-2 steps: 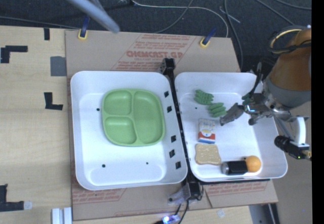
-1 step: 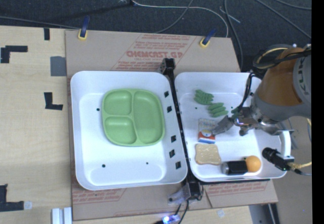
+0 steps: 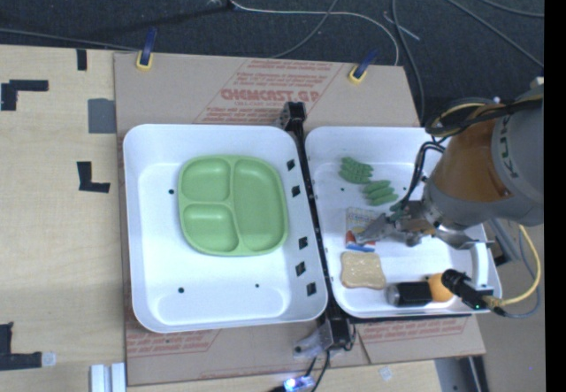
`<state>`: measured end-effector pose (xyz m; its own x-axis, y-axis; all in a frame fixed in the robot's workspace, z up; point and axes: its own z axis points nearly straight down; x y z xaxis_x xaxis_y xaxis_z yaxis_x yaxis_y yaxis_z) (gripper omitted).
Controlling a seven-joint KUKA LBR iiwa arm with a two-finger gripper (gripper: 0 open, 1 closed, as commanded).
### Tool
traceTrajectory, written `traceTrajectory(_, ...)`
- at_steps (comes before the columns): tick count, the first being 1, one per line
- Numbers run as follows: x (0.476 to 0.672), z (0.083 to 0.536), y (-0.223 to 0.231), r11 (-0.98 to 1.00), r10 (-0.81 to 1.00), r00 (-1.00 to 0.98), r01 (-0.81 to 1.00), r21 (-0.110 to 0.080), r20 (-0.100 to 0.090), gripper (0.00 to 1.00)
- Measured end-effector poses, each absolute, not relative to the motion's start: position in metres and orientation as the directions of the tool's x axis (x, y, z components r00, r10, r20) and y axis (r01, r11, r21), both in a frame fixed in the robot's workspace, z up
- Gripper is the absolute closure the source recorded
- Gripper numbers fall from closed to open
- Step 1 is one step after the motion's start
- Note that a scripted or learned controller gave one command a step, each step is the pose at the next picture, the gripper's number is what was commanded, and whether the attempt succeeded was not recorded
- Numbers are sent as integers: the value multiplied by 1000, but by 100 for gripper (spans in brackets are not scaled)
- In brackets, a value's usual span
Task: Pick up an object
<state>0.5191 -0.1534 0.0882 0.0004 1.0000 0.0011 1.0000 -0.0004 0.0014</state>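
Toast slice (image 3: 363, 271) in right bin (image 3: 389, 135); pincer (image 3: 376, 226) beside small packet (image 3: 358, 238).

Two white bins, left (image 3: 133, 204) and right (image 3: 371, 135), sit side by side on a printed cardboard sheet (image 3: 203, 85) on the wooden table (image 3: 53, 231). Green divided plate (image 3: 233, 204) lies flat in the left one. Two yellow clamps (image 3: 145, 57) (image 3: 360, 72) along the cardboard's far edge, black tape marks (image 3: 88, 176) on the wood, grey cables (image 3: 283, 11) trailing behind.

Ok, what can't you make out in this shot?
1. Camera view: the red-and-white packet is partly covered by the gripper, and its print is too small to read.
2. The two green pieces are too blurred to identify.
3. The right side of the right bin is hidden under the arm.
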Motion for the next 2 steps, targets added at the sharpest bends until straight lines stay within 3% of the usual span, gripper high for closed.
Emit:
traceTrajectory(1, 522, 103, -151, 2, 1000, -2, 1000, 7, 6, 100)
traceTrajectory(2, 522, 156, -140, 2, 1000, -2, 1000, 3, -1, 100)
